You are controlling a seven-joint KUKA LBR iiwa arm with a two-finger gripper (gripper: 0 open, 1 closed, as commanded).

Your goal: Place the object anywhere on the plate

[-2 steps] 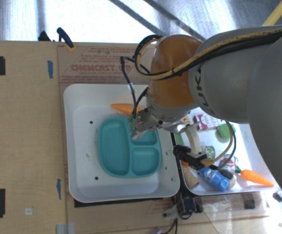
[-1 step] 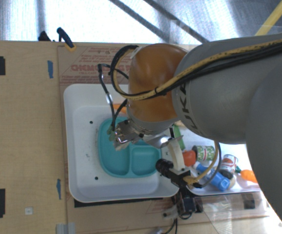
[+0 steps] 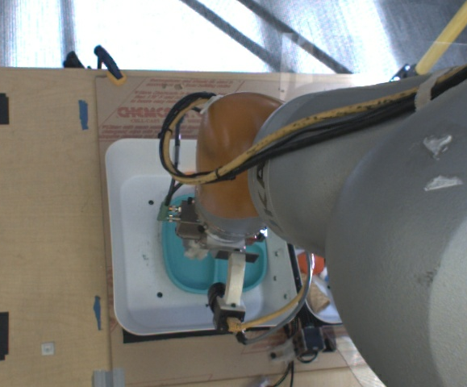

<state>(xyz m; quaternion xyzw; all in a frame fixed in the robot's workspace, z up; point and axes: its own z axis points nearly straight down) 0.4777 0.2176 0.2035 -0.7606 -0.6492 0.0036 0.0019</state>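
Note:
A teal plate [image 3: 178,264] lies in the left white bin [image 3: 132,216], towards its right half. My gripper [image 3: 194,240] hangs straight over the plate, seen from above beneath the orange wrist band. The wrist and arm hide most of the plate's middle and right side. I cannot make out any object held at the gripper or lying on the visible part of the plate.
The grey arm covers most of the right bin. In the gap beside it show an orange-red thing [image 3: 317,263] and a tan thing [image 3: 320,297]. A wooden board [image 3: 39,216] borders the left bin on the left.

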